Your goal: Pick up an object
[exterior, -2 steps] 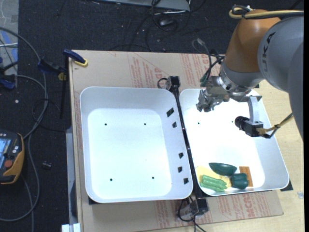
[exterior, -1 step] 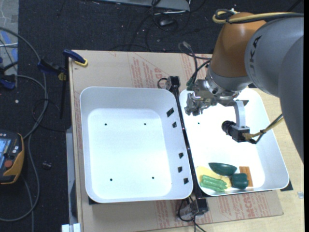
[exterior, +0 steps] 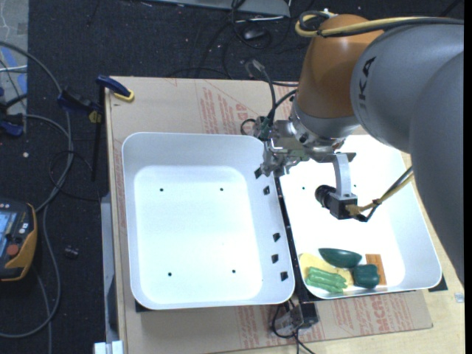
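Two white bins side by side on the bench: left bin, right bin. The arm comes in from the right and sits over the far half of the right bin, orange band above the wrist.

The gripper is at the far-left corner of the right bin, right by the wall shared with the left bin. The wrist hardware hides it, so I can't tell whether it is open or closed. Nothing seen in its grasp.

All candidate objects are bunched at the near end of the right bin, well apart from the gripper:
- dark green rounded piece, the one nearest the gripper
- yellow piece, partly under the dark green one on its left
- light green ridged piece, just in front of those two, by the near rim
- green block, to the right of the ridged piece
- orange piece, touching the green block on its far side

A blue and yellow clamp sits at the bench's far-left corner.
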Tool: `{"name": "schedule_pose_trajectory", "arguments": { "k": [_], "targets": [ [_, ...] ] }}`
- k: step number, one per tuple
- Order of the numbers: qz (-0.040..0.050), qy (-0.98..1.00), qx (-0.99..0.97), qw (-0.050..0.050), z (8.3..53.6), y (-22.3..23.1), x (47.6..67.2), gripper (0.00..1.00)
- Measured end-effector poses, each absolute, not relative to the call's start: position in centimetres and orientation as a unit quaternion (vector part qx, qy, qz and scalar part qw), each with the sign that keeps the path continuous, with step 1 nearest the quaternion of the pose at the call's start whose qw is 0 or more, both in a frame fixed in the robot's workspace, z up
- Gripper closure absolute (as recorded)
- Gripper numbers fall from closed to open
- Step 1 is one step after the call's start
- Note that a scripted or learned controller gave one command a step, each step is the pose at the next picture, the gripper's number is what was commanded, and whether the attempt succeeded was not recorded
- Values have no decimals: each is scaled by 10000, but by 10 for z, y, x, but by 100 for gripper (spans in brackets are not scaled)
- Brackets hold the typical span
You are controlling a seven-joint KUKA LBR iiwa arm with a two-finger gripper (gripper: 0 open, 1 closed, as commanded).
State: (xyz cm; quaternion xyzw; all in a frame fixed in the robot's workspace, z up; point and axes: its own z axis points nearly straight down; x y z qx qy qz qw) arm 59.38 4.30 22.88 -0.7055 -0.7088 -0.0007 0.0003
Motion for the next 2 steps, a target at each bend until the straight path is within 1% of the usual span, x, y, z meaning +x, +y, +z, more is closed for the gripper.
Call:
{"name": "schedule_pose_trajectory", "arguments": {
  "k": [1,2],
  "targets": [
    [-1,-7086,-7056,5,234,87,587,100],
    [2,-7072,-7070,3,234,85,587,0]
  ]
}}
